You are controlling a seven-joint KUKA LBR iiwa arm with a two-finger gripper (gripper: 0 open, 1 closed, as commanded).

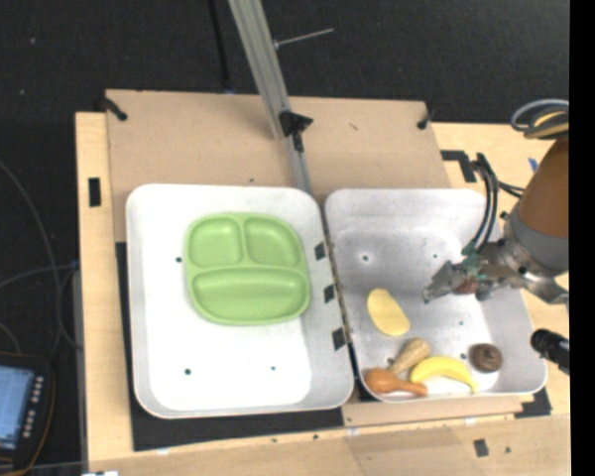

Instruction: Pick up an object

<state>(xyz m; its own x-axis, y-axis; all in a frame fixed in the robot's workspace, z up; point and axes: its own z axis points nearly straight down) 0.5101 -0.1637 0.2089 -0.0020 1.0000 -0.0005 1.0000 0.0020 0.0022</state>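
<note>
In the right bin (397,216) lie several toy foods: a pale yellow oval piece (387,311), a tan piece (410,354), a yellow banana (443,371), an orange carrot-like piece (395,383) and a brown round chocolate piece (486,357). My gripper (454,282) hangs over the right side of this bin, a little right of the yellow oval piece and above the banana. I see nothing between its fingers.
The left bin (159,365) holds a green divided plate (247,269). A metal pole (263,58) slants up from the back of the bench. The arm's orange band (547,191) is at the right edge.
</note>
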